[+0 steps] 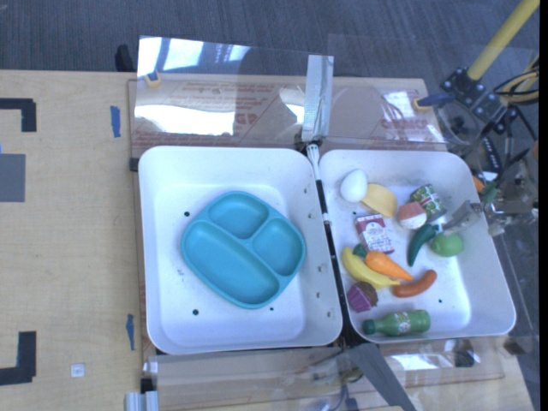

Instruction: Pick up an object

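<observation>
The right bin (488, 311) holds several toy foods. Among them are a white egg (353, 185), a yellow wedge (381, 200), a green can (426, 199), a red packet (374, 233), a banana (362, 269), a carrot (390, 265), a red sausage (415, 283) and a green bottle (397, 322). A dark green pepper (419, 243) and a green ball (447, 245) lie at the right. My gripper (460, 217) reaches in low over the bin's right side, just above the green ball and beside the pepper. Nothing is visibly held in it.
The left bin (163, 315) carries a blue divided plate (243, 248). A purple piece (361, 296) lies near the divider between the bins. Clear panels stand behind both bins. Cables and a yellow pole (505, 32) crowd the upper right.
</observation>
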Controlling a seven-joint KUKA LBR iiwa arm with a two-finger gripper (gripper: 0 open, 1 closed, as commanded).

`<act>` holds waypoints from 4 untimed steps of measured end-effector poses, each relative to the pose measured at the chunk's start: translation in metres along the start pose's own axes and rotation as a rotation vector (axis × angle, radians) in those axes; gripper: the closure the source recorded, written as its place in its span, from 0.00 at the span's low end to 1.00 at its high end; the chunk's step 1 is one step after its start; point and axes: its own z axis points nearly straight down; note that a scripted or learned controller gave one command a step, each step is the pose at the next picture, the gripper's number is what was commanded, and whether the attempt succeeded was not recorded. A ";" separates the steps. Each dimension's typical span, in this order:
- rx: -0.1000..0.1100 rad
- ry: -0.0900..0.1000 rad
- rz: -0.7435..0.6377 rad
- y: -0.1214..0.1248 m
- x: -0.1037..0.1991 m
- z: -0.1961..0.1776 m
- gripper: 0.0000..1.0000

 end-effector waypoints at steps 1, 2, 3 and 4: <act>-0.006 -0.001 0.007 0.009 0.017 0.095 0.00; -0.002 0.000 0.008 0.009 0.016 0.090 1.00; -0.017 -0.003 0.162 0.092 0.069 0.101 1.00; -0.010 -0.003 0.162 0.090 0.069 0.104 0.00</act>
